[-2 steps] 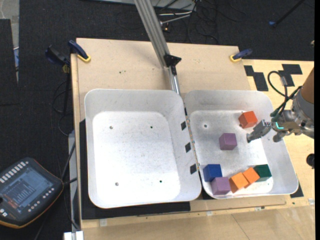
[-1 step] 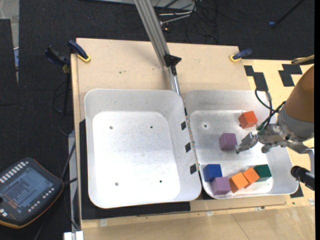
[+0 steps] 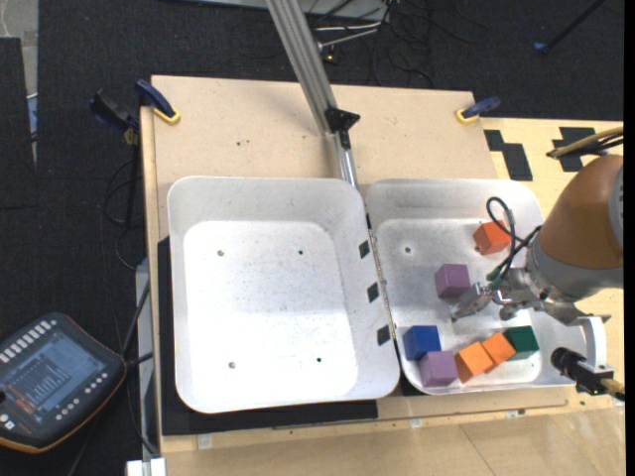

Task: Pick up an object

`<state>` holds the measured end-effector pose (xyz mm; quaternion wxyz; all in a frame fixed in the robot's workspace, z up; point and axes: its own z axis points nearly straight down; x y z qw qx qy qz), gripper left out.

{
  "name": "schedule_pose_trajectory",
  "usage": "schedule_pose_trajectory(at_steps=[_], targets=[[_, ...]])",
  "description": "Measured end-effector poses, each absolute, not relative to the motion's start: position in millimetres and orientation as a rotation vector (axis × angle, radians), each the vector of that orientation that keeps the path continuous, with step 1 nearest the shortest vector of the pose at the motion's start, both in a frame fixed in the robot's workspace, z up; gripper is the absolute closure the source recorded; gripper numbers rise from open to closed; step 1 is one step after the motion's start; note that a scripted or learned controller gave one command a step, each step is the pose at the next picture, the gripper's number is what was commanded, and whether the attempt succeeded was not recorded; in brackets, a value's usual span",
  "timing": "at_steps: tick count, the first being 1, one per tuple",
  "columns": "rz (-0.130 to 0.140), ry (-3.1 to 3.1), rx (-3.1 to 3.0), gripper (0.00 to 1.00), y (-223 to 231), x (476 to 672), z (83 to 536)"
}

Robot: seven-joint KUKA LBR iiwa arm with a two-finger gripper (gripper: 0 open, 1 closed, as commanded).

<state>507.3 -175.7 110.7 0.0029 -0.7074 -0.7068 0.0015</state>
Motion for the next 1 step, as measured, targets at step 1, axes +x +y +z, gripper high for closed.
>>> schedule_pose_trajectory(at_steps=[1], targets=[[0.001, -2.220, -2.222, 0.00, -175.3, 507.4, 94.6]])
